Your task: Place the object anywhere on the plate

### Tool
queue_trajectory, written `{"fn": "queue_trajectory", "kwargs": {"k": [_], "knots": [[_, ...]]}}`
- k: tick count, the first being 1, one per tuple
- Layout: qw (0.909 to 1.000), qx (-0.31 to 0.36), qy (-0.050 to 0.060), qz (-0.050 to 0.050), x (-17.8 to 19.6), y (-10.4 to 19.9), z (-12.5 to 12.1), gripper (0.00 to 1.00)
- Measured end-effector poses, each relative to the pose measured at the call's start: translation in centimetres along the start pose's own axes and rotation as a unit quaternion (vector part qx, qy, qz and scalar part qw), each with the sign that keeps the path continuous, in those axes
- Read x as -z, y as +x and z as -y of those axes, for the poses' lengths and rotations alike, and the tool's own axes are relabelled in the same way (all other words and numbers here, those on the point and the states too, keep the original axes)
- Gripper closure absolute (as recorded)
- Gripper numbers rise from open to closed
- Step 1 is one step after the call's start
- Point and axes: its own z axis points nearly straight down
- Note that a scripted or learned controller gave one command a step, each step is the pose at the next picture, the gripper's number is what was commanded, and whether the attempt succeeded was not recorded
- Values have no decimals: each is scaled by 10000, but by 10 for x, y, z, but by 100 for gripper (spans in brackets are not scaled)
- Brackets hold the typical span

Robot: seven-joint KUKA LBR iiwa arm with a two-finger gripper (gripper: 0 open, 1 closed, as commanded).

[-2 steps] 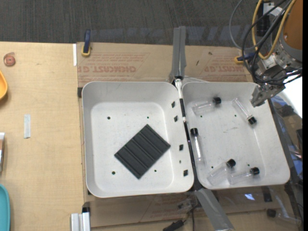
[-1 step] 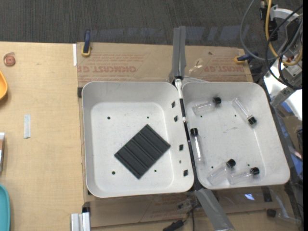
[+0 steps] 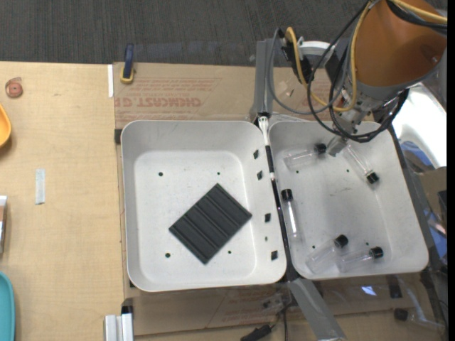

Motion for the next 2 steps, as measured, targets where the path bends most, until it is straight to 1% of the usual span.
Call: {"fn": "queue_trajectory", "kwargs": {"k": [1, 2], "knots": [[9933, 1157, -13, 0, 37, -61, -27, 100], [9775, 2111, -5, -4, 64, -81, -57, 100]]}}
